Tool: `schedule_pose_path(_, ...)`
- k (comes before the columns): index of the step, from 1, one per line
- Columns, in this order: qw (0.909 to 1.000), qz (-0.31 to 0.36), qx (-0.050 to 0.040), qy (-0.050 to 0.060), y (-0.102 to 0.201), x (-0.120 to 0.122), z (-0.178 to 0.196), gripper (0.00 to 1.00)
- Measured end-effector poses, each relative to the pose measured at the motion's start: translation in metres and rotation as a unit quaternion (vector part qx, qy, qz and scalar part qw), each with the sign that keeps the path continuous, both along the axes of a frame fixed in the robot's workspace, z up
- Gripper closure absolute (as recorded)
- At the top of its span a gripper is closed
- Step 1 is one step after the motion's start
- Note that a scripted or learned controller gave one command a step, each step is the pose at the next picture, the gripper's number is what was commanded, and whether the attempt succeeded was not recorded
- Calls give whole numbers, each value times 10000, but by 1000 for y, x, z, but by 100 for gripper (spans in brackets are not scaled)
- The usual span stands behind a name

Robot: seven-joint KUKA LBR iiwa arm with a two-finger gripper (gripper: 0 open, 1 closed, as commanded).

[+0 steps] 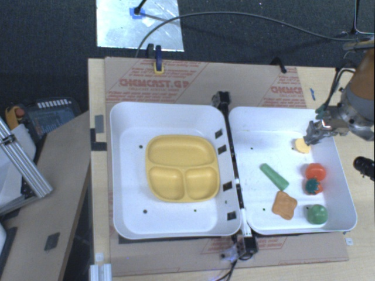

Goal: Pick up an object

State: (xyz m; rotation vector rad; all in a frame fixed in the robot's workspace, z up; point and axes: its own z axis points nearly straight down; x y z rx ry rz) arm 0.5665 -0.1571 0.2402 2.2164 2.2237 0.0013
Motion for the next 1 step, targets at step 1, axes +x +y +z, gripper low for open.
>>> schedule_pose_path(1, 10000, 0, 0, 0, 0, 0, 0, 0)
